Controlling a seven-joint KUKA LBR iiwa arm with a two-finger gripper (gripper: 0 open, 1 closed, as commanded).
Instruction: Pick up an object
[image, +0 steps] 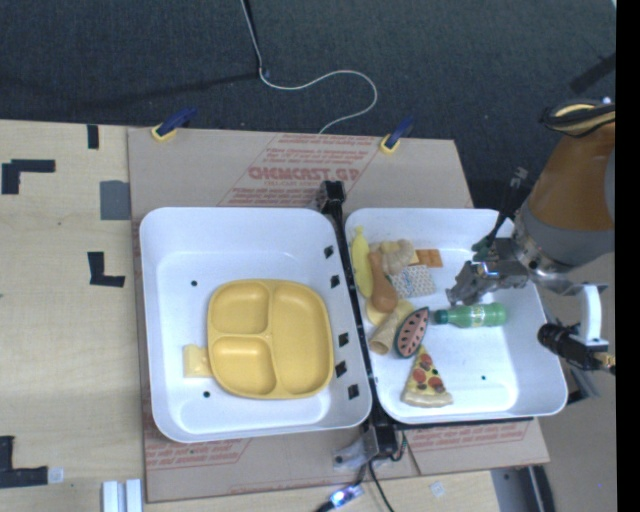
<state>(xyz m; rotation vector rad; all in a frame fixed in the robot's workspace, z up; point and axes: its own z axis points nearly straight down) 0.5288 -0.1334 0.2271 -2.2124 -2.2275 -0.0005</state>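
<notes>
My gripper (470, 287) hangs in the right bin (535, 385), just above the green bottle (470, 317); can't tell its state. Bottle lies beside the watermelon slice (411, 332), pizza slice (427, 381) nearer.

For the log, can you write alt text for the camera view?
The gripper hovers in the right bin just above a green bottle, beside a watermelon slice, pizza slice and banana. The left bin holds a yellow divided plate.
</notes>
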